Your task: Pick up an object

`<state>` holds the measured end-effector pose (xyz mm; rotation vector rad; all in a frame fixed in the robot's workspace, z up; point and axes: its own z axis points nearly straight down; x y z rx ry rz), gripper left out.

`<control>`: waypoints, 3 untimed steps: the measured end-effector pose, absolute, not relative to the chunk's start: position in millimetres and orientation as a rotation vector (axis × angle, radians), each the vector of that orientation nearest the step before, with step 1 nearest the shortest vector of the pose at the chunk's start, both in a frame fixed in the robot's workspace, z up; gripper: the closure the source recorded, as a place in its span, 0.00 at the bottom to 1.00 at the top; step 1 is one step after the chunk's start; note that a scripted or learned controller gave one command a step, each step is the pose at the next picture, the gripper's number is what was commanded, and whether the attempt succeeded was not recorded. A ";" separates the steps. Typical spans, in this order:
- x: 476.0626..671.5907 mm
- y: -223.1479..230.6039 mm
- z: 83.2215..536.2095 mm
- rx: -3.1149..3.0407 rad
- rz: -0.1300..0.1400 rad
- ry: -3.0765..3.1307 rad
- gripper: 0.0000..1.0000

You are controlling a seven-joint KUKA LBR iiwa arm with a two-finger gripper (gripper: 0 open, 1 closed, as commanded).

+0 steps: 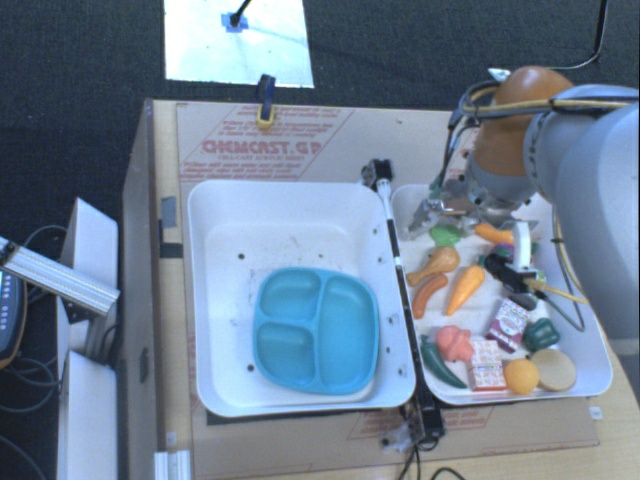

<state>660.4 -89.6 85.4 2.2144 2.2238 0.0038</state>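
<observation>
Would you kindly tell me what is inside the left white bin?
The left bin holds a blue divided plate, lying flat near its front right corner. Whatever lies beneath the plate is covered.

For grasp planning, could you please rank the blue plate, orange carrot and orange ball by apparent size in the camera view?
1. blue plate, by far
2. orange carrot
3. orange ball, slightly smaller

Toy foods [466, 288] in right bin [600, 368]

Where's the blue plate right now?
The blue plate lies in the left bin, toward its front right corner, just across the divider from the right bin's toy food.
</observation>
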 end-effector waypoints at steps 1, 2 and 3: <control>669.3 -132.4 116.2 2.217 0.003 2.220 0.00; 669.1 -180.3 126.7 2.217 0.002 2.220 0.00; 657.5 -168.9 103.6 2.202 0.014 2.209 0.00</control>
